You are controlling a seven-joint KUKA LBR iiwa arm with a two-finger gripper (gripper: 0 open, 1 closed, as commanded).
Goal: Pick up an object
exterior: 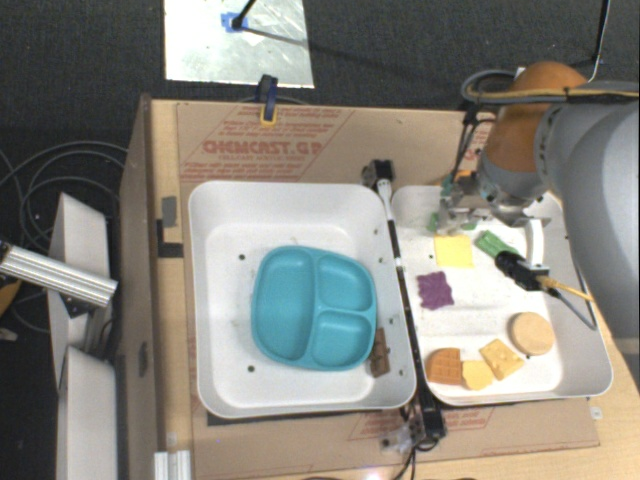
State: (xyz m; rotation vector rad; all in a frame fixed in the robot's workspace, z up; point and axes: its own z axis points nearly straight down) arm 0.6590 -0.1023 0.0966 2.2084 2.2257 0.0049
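My gripper [461,211] hangs low over the back of the right bin [585,363], reaching in from the right. Just below it lies a flat yellow square [453,251]. A small green piece [437,221] sits at its left side and a green block [492,242] lies to its right. Further forward in the same bin are a purple lump [434,289], a tan round disc [530,333], an orange-brown piece [444,366] and a yellow wedge [499,358]. Nothing is visibly held.
The left bin [225,218] holds a teal divided plate [313,308], with a small brown piece [380,353] against the bin's right wall. A ridge [397,268] separates the two bins. Cardboard lies under both.
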